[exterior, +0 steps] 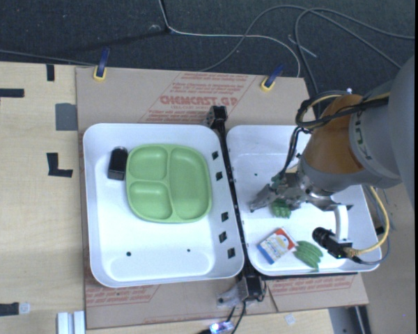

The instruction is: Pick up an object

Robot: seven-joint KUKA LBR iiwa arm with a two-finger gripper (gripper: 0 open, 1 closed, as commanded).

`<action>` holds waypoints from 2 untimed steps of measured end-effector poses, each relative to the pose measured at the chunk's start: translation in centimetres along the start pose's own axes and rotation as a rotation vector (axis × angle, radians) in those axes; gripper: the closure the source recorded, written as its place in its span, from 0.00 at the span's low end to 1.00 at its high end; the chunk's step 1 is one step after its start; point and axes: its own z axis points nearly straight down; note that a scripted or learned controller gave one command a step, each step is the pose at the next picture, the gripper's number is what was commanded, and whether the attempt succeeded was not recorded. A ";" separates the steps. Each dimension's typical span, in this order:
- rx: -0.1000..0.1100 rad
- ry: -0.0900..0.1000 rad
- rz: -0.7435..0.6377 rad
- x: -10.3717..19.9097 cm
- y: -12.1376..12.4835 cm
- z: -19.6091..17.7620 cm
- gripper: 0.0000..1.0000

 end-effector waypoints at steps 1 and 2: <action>-0.003 -0.001 -0.001 0.0 0.1 -1.3 1.00; -0.006 0.001 -0.001 0.9 -0.2 -7.0 1.00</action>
